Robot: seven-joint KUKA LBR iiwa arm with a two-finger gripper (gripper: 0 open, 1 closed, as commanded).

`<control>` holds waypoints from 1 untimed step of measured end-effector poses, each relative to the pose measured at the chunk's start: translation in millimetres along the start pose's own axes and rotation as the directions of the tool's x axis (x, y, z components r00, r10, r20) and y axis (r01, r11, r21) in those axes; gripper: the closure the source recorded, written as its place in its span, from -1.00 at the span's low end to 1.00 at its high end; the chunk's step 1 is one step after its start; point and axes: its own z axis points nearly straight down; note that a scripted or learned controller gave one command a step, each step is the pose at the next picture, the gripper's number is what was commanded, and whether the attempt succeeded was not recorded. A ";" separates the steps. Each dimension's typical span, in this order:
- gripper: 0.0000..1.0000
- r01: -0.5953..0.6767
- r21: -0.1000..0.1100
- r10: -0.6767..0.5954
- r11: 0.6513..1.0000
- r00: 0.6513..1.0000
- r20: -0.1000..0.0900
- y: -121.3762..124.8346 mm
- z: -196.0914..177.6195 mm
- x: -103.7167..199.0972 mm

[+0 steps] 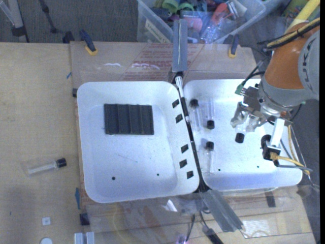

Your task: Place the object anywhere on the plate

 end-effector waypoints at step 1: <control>1.00 -0.548 0.000 0.548 0.836 0.836 -0.001 74.5 -75.7 10.5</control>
